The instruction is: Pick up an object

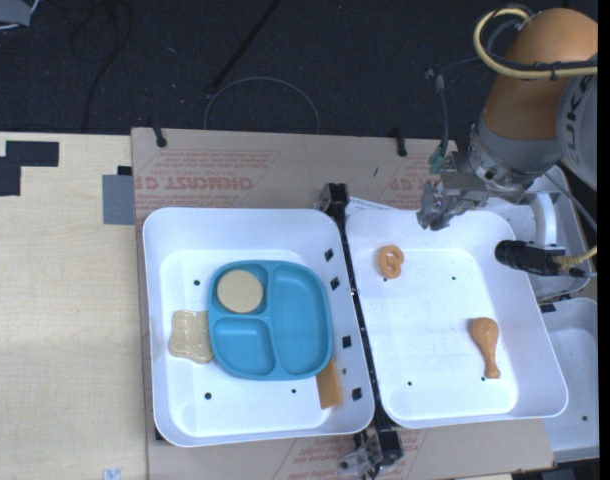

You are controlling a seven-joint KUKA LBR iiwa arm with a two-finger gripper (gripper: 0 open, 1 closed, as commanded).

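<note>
The right bin (525, 393) holds a small orange pretzel-shaped toy (390, 261) near its back left and a tan drumstick (486, 344) toward its right side. My gripper (438, 213) hangs over the back edge of that bin, above and to the right of the pretzel, with nothing seen between its fingers. In the left bin (175, 408) lies a blue divided plate (271, 319) with a round tan cookie (239, 290) in its upper left compartment. A pale yellow waffle piece (190, 336) lies beside the plate's left edge, and an orange stick (328, 384) rests at its lower right.
The grey arm with its orange band (535, 63) comes in from the upper right. A black cylinder (525, 256) juts over the right bin's right rim. A black divider (347, 298) runs between the bins. Cardboard (245, 168) lies under both.
</note>
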